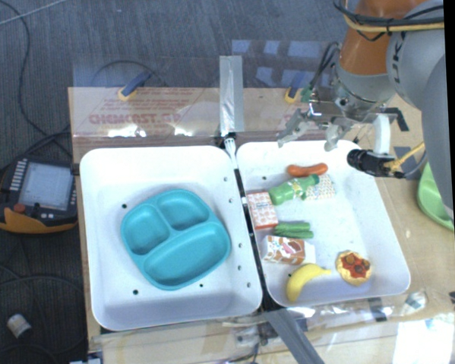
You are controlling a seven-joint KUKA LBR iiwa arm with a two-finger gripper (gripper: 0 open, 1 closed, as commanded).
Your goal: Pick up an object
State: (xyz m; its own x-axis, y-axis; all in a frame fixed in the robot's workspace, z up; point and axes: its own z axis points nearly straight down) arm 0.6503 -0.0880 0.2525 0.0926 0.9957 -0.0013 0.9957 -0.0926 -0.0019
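The right bin (382, 230) holds several toy foods: an orange hot dog (307, 169), a green bottle (294, 188), a small red-and-white box (261, 210), a green bean pod (293, 229), a strawberry-print packet (283, 250), a yellow banana (303, 280) and a small pizza (353, 266). My gripper (310, 134) hangs over the far rim of the right bin, above and just behind the hot dog. Its fingers (289, 133) are spread apart with nothing between them.
The left bin (98, 184) holds a blue divided plate (176, 238). A metal divider bar (229, 94) rises between the bins at the back. A black handheld pendant (36, 196) lies on the floor to the left. A green object (441, 197) sits past the right bin.
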